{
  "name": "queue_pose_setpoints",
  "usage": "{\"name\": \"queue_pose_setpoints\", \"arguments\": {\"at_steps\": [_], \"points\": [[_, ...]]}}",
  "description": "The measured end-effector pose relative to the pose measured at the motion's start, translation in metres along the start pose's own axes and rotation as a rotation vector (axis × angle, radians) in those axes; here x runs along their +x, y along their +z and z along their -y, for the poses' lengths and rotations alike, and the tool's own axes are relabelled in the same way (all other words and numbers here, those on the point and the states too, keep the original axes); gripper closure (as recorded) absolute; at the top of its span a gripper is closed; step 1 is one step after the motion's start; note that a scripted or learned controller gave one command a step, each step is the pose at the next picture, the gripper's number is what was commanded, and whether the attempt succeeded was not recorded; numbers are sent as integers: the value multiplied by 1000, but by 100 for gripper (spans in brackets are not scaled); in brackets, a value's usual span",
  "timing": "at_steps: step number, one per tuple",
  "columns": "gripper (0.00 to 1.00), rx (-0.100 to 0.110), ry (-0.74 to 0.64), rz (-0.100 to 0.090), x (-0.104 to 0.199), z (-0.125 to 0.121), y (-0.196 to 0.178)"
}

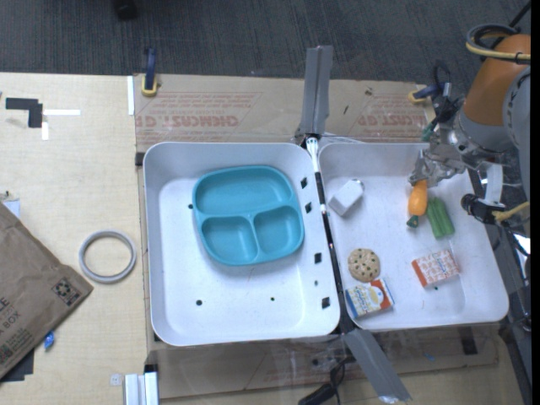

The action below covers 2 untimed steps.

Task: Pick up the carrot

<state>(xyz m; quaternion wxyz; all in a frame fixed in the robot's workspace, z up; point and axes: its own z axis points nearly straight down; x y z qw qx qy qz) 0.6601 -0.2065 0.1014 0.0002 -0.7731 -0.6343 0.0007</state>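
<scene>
Where the right bin [498, 306] holds its scatter of toy foods, the carrot [417, 202] lies toward the far right part of the floor, a short orange piece with a darker greenish tip at its near end, standing roughly lengthwise from far to near. Just beside it on the right lies a green vegetable piece [440, 218], the two close enough that I cannot tell whether they touch. The hand [432, 172] sits right above the carrot's far end, at the tip of the grey arm with its orange band [494, 87]; whether its fingers are spread or pressed together cannot be made out, and nothing shows the carrot gripped between them.

Nearer in the same bin lie a red and white packet [435, 268], a round speckled cookie [364, 264] and, at the near left corner, a blue and white carton [369, 298]. A small white block [345, 197] rests toward the far left, close to the divider between the bins.

The left bin [160, 251] holds a teal divided plate [247, 214] with three compartments, nothing in them.

On the worktop [67, 167] left of the bins lie a grey tape ring [107, 255] and a brown cardboard box [29, 302].
</scene>
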Motion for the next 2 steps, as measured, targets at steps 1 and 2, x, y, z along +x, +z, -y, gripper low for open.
{"name": "queue_pose_setpoints", "arguments": {"at_steps": [1, 2], "points": [[100, 1, 57, 0, 28, 25, 10], [100, 1, 141, 0, 66, 50, -80]]}}
